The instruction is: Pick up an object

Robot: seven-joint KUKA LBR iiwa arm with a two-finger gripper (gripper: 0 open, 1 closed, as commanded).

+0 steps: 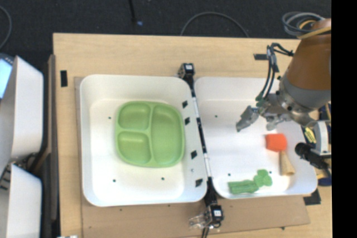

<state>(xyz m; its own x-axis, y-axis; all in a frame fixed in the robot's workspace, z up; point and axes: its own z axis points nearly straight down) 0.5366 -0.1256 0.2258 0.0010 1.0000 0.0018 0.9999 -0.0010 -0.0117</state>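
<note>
My gripper [252, 119] hangs over the middle of the right bin [223, 97], at the end of the grey arm with the orange band [312, 58] that comes in from the right. An orange block [275, 142] lies just right of and below the gripper, apart from it. A tan wooden piece [286, 164] lies near the bin's right wall. A green toy [250, 183] rests along the bin's front edge. Nothing shows held in the gripper.
The left bin [95, 175] holds a green divided plate [150, 134]. A black-clipped divider [196, 125] runs between the two bins. Cables [295, 20] lie behind the bench at the upper right. White boxes [22, 114] stand left of the bench.
</note>
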